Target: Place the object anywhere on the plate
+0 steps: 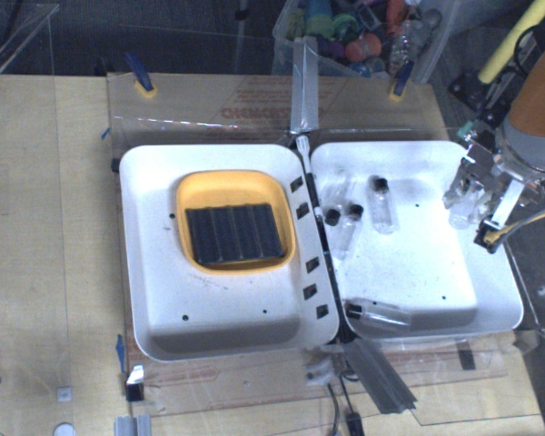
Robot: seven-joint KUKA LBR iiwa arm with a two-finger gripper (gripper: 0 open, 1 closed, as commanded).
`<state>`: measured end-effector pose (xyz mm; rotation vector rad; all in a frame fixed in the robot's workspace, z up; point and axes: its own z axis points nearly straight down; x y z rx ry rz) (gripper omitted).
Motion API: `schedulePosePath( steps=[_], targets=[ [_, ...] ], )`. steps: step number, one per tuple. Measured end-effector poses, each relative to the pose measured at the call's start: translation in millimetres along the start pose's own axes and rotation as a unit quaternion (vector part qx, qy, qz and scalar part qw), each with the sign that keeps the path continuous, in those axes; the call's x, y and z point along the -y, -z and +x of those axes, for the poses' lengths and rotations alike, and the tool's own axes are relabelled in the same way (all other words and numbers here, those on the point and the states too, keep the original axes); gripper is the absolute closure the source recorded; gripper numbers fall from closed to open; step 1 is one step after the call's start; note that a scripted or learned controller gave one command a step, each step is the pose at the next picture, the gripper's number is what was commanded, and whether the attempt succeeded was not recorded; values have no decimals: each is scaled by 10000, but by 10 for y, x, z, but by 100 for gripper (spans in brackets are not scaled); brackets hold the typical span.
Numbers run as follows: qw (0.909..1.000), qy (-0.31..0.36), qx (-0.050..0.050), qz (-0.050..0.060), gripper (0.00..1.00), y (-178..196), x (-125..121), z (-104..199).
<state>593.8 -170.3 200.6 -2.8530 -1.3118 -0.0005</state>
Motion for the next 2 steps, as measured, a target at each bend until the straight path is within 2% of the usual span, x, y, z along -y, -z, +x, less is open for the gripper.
schedulePosePath(
  steps=[1,2],
  targets=[
    [10000,0,0,-1,0,0,-1,-1],
    [9988,491,8,-10,0,725,-154,-387]
  ],
)
